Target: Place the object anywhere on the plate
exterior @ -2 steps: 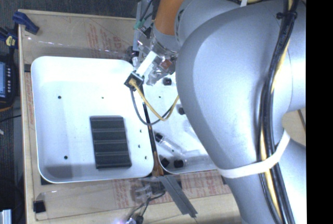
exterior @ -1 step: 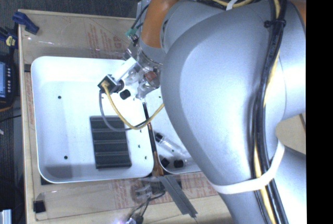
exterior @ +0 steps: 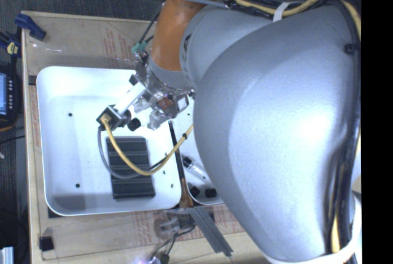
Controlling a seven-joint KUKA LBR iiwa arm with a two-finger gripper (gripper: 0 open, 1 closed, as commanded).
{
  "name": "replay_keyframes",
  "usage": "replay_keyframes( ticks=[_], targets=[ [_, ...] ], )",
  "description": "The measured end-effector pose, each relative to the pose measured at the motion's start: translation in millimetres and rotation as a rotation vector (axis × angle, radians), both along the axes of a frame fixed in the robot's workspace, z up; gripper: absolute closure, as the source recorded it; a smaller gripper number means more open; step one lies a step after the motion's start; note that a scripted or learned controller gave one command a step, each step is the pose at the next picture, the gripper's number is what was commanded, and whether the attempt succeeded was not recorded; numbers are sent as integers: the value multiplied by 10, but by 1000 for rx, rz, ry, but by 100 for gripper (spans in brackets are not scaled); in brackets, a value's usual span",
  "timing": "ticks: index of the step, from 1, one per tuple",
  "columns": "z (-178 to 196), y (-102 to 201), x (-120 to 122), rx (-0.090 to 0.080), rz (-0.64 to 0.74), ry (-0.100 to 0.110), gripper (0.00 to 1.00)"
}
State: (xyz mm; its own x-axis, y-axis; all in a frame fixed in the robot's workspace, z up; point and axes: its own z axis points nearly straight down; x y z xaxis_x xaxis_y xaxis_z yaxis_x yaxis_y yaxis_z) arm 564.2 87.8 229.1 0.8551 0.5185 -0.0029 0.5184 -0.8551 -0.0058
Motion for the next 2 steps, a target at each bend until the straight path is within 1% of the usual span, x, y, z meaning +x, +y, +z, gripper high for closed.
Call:
replay_keyframes(
  ticks=[1, 2],
  targets=[
    [-375, 27, 505, -5, -186, -4, 100],
    [-225, 537, 639, -3, -102, -7, 100]
  ],
)
